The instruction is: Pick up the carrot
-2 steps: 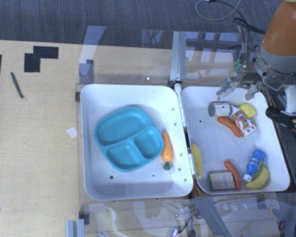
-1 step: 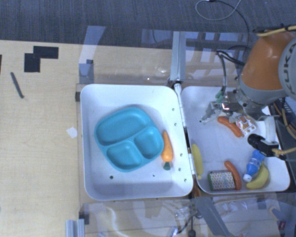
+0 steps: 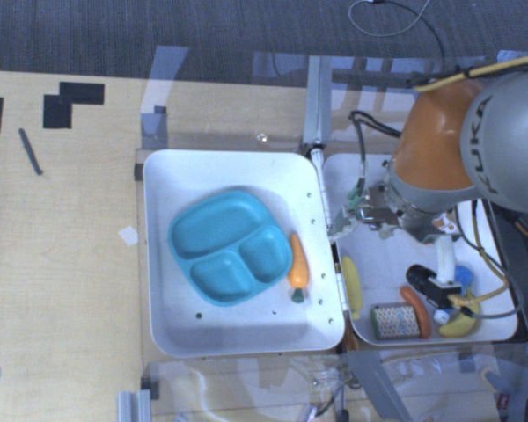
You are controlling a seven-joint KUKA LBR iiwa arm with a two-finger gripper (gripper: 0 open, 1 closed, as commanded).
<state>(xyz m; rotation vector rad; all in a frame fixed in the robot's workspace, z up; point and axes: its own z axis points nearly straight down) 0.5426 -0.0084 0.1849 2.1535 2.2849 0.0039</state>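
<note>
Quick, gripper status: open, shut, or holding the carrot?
Gripper: cannot be told, it sits over the right white bin. The orange carrot lies in the left bin, beside the blue divided plate.

The carrot (image 3: 297, 263) is small and orange with a dark green stub at its lower end. It lies lengthwise in the left bin (image 3: 238, 337), touching the blue plate's (image 3: 227, 246) right edge.

Carrot (image 3: 297, 262) in left bin (image 3: 163, 236), just right of plate (image 3: 229, 247).
</note>
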